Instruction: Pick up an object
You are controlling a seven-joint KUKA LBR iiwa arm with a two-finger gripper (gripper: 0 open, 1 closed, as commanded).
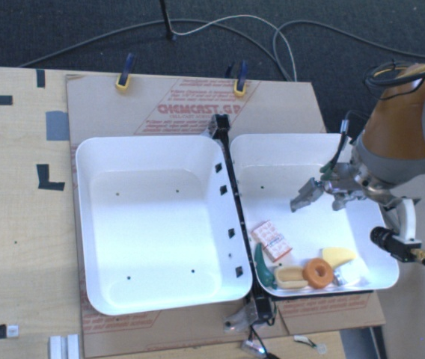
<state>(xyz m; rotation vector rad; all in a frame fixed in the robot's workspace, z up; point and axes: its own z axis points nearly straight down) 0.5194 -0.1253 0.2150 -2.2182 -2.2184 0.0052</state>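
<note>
The right bin (pixel 272 152) holds a cluster of small objects along its near wall. A red-and-white patterned packet (pixel 271 240) lies nearest the divider, with a green strip (pixel 262 266) just below it. A tan bun-like piece (pixel 291 277), an orange ring (pixel 318 272), a yellow wedge (pixel 338 256) and a pale crumpled item (pixel 352 275) sit in a row to their right. My gripper (pixel 321 200) hangs over the middle of the right bin, above and behind these objects. It is open, its fingers spread with nothing between them.
The left bin (pixel 153 163) stands beside the right one, parted by a black divider (pixel 231 200). Two clamps (pixel 125 75) hold the cardboard sheet at the back. Cables run across the dark floor behind.
</note>
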